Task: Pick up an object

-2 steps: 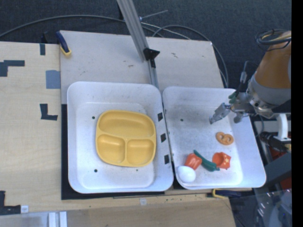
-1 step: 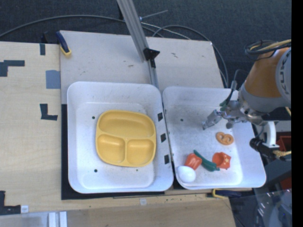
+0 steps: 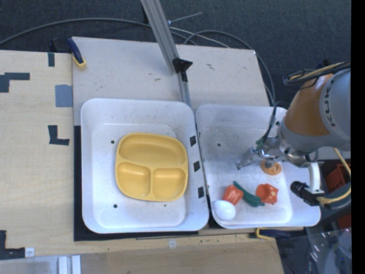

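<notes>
Gripper [image 3: 246, 160] in right bin [image 3: 228, 124] — orange ring [image 3: 271, 167] just beside.

The yellow divided plate [image 3: 151, 166] at centre left looks like smooth, softly glossy plastic. Both white bins [image 3: 91, 153] look matt plastic, finely speckled. The worktop [image 3: 28, 130] at left shows pale wood grain; the slanted rail [image 3: 159, 24] at top looks like brushed metal.

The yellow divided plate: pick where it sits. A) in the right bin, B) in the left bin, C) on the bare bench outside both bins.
B: the yellow divided plate lies flat inside the left bin, while the small orange, green and white items share the right bin near the gripper.
</notes>
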Controlling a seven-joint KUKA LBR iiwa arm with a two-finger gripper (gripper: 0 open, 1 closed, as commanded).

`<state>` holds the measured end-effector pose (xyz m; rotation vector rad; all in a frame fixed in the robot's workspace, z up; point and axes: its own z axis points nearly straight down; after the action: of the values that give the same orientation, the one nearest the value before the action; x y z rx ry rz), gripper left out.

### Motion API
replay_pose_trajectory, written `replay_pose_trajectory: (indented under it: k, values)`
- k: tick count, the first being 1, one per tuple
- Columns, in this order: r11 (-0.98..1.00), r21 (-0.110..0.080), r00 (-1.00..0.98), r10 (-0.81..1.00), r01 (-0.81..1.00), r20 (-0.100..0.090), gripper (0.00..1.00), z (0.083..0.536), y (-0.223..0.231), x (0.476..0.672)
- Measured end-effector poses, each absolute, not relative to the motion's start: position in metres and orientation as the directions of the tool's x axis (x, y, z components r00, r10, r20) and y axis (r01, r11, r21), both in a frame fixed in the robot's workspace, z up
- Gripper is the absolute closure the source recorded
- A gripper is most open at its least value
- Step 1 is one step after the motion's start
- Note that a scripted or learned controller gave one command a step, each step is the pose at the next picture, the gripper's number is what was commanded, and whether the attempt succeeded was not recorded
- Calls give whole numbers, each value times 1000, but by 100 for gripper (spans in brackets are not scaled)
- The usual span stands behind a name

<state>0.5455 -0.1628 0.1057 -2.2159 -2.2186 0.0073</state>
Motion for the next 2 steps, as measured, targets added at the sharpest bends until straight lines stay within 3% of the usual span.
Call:
replay_pose_trajectory:
  k: [1, 2]
  values:
    - [3, -3, -3, 1000, 1000, 1, 100, 119, -162, 547]
    - [1, 4, -1, 1000, 1000, -1, 100, 176, -159, 540]
